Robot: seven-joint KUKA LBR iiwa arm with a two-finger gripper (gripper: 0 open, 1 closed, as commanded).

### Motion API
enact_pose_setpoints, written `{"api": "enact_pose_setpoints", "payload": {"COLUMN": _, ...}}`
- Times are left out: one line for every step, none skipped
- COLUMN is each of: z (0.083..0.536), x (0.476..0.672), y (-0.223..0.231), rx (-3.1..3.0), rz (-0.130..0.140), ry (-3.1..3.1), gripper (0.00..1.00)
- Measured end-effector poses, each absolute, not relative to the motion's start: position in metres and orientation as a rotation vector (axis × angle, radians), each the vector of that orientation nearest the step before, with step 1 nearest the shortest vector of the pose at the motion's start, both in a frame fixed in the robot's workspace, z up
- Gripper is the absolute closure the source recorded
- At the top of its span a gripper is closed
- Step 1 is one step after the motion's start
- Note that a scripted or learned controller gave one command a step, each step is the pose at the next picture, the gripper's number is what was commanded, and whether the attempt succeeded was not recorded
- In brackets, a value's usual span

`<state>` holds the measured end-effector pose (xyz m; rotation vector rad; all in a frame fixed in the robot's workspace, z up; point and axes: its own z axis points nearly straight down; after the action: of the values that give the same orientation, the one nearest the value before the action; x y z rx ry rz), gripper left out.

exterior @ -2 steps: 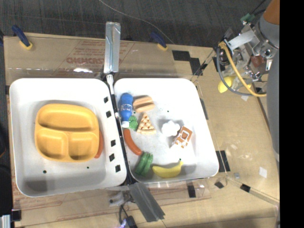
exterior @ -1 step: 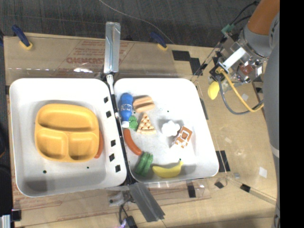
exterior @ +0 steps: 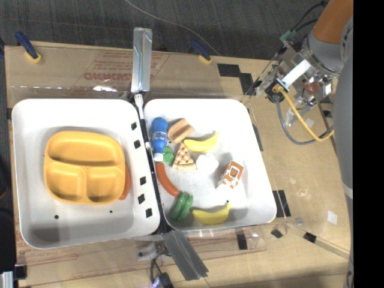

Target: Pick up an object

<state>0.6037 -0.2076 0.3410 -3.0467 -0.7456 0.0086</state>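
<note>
Arm parked off the bins.
The jaws (exterior: 282, 89) hung beyond the right bin (exterior: 255, 161)'s far corner; their opening couldn't be told.

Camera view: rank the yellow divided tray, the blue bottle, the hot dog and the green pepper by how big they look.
1. yellow divided tray, by far the largest
2. blue bottle
3. hot dog, close to the bottle
4. green pepper

A tan wooden bench (exterior: 303, 188) stands on dark grey carpet (exterior: 72, 8), evenly lit.
</note>
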Motion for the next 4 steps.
{"api": "enact_pose_setpoints", "payload": {"z": 0.332, "x": 0.631, "y": -0.207, "rx": -3.011, "rz": 0.002, "ry": -0.893, "gripper": 0.0}}
{"api": "enact_pose_setpoints", "payload": {"z": 0.187, "x": 0.577, "y": -0.207, "rx": -2.99, "rz": 0.018, "ry": -0.938, "gripper": 0.0}}
{"api": "enact_pose_setpoints", "payload": {"z": 0.114, "x": 0.551, "y": -0.191, "rx": -3.09, "rz": -0.018, "ry": -0.621, "gripper": 0.0}}
{"api": "enact_pose_setpoints", "payload": {"z": 0.134, "x": 0.546, "y": -0.135, "rx": -2.956, "rz": 0.004, "ry": -1.051, "gripper": 0.0}}
